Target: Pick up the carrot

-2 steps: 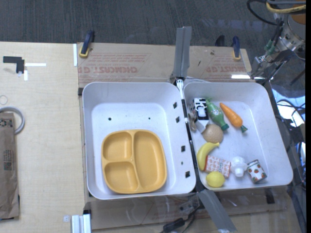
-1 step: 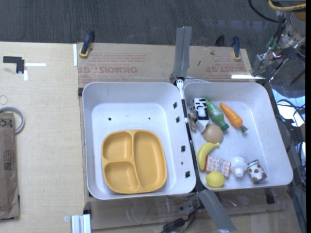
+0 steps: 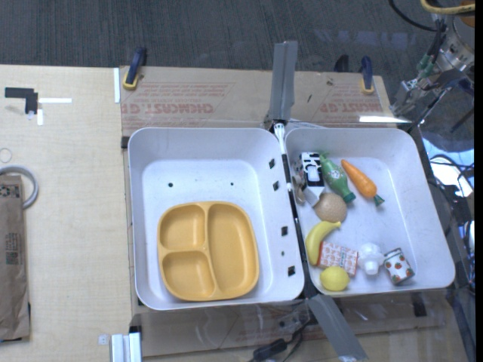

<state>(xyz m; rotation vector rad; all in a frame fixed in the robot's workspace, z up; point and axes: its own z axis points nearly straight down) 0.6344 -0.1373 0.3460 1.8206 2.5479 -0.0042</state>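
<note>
Pale wooden desk (image 3: 68, 202) carries two white bins. Carrot (image 3: 359, 179) lies untouched in the right bin (image 3: 423, 202), far side, just beside a green bottle (image 3: 337, 179). Arm apparently waits at far right; jaws' state cannot be told. Pickup not begun.

My bench (image 3: 60, 202) is pale wood; two shallow white bins sit side by side on brown cardboard (image 3: 204, 100), the left bin (image 3: 143, 172) at nine o'clock of the right bin (image 3: 423, 194); a brown paper bag (image 3: 11, 255) lies at the bench's nine o'clock edge.
</note>
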